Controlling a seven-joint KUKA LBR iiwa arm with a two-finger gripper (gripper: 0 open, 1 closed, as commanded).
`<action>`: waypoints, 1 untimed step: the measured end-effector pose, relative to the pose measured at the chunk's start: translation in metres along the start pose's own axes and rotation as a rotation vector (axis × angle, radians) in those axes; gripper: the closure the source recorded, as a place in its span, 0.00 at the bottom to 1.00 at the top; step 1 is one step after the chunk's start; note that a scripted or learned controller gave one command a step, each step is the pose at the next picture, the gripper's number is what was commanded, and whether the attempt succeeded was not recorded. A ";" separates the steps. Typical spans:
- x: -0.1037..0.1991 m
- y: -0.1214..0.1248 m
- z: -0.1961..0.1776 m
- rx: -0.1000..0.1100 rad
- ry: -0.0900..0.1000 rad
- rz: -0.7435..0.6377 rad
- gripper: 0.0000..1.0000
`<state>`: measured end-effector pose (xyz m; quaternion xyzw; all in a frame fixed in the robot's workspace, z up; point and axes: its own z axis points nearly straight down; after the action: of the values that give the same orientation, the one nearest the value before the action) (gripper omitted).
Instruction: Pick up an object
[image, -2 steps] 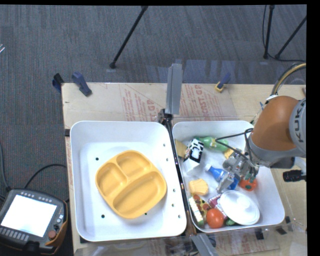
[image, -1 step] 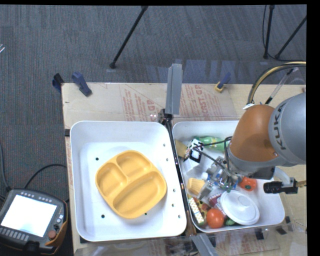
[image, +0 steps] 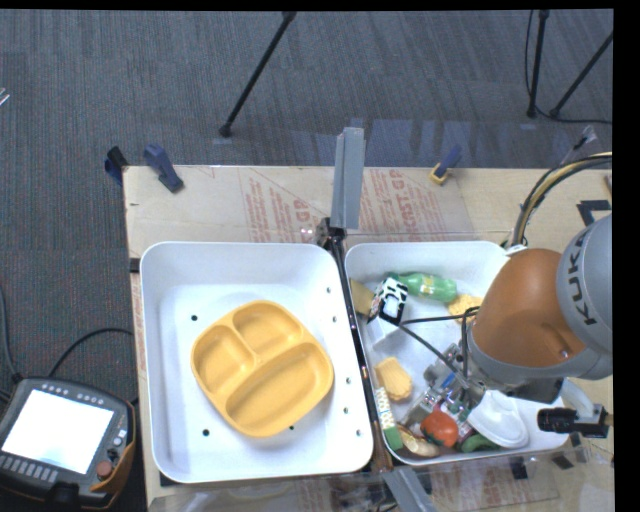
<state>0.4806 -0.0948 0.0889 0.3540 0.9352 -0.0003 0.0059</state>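
Two shallow white bins sit side by side; the left bin (image: 165, 300) holds a yellow three-compartment plastic tray (image: 262, 367), its long axis running from upper left to lower right. We see the grey arm with its orange band (image: 525, 310) over the right bin (image: 470, 250), above a green plastic bottle (image: 428, 287) lying roughly left to right, a yellow corn-like toy (image: 395, 379) and a red round toy (image: 439, 428). Whether the gripper (image: 452, 385) grasps anything, we cannot tell.
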 end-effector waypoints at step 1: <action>-0.081 -0.019 -0.032 0.007 0.015 0.163 0.00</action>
<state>0.5283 -0.1625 0.1218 0.4291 0.9032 -0.0006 -0.0023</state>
